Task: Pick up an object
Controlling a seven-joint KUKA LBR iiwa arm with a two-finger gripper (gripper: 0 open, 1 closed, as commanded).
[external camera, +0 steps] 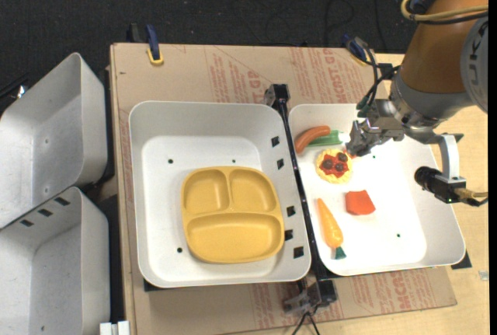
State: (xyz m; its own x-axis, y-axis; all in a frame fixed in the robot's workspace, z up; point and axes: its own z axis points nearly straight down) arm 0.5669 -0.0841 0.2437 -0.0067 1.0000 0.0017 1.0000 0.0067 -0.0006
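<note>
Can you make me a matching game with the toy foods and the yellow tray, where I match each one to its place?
Things:
1. yellow plastic divided tray
2. orange toy carrot
3. small round toy pizza
4. red-orange toy wedge

Places:
A. right bin, nearest the front rim
B. left bin
C. right bin, just below the tool
D. right bin, near its middle

Pairs: 1-B, 2-A, 3-C, 4-D

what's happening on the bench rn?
The KUKA arm reaches in over the right bin, with its gripper low at the bin's far left, just beside the pizza slice toy and the hot dog toy. Nothing is visibly between its fingers. An orange-red block and a carrot toy also lie in that bin. The left bin holds a yellow divided tray.
</note>
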